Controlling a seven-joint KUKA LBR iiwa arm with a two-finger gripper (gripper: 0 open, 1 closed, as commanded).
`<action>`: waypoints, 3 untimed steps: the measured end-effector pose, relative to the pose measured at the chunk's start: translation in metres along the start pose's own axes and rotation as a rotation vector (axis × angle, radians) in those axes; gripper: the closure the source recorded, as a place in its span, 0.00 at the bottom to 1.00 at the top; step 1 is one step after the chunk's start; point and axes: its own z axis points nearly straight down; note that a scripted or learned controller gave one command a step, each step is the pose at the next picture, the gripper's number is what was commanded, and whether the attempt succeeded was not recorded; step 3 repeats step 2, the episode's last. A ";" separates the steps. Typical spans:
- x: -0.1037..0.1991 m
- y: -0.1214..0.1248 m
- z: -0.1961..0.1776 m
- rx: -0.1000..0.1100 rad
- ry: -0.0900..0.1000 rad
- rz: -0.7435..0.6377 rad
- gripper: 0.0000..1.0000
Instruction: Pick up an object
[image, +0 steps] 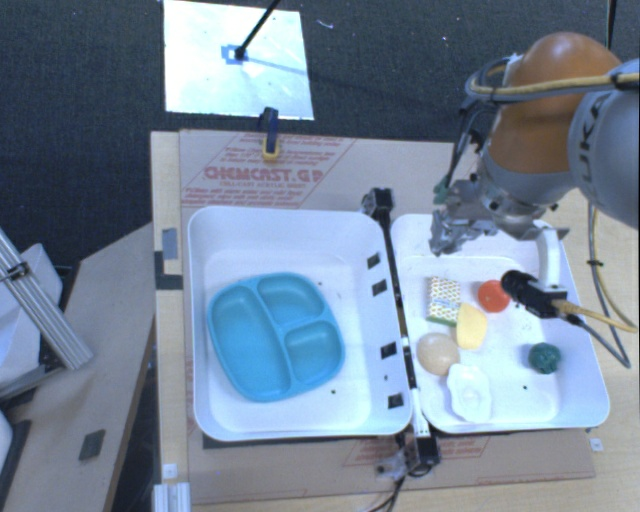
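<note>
My gripper (447, 238) hangs over the far part of the right bin (580, 395), above and apart from the objects. Nothing shows between its fingers. Below it lie a yellow-and-white checked sponge (444, 297), a yellow block (471, 326), a red-orange ball (491, 295), a beige egg-shaped object (437, 353), a white moulded piece (469, 390) and a dark green ball (544, 357).
The left bin (200, 240) holds a blue compartment tray (275, 334). A black divider with clips (390, 300) runs between the bins. Cardboard (270, 165) lies under the bins, with a yellow-handled clamp (270, 135) at the far edge.
</note>
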 end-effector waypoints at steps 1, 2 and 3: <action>0.050 -0.020 0.001 0.000 0.000 -0.001 1.00; 0.094 -0.043 0.026 0.002 0.000 0.000 1.00; 0.094 -0.043 0.026 0.002 0.000 0.000 1.00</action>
